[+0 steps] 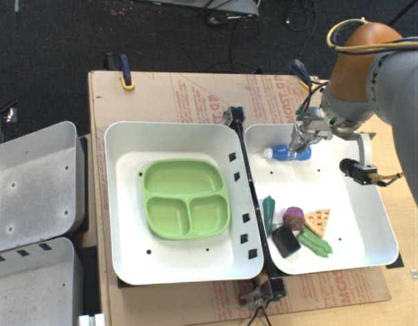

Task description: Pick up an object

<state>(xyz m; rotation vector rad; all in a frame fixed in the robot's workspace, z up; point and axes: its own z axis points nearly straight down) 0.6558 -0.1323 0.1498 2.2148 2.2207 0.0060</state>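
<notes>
**Over right bin: gripper down at blue bottle**

Far end of the right bin [372,202] is where I've got the gripper [298,142], low over the blue bottle [289,153]. Bottle lies on its side on the bin floor, white cap pointing left toward the divider. Fingertips look to be touching or right at the bottle's top edge; I can't tell from this angle whether the jaws are wide, narrow or gripping it.

Near end of the same bin, a cluster: dark green stick [269,210] along the divider, purple lump [294,216] just beside it, waffle wedge [318,221] to its right, black block [286,241] and green pod [315,244] below, pod touching the wedge. All well apart from the bottle.

Left bin [127,250] holds a green tray [186,198] with three compartments, lying flat, roughly centred.
</notes>
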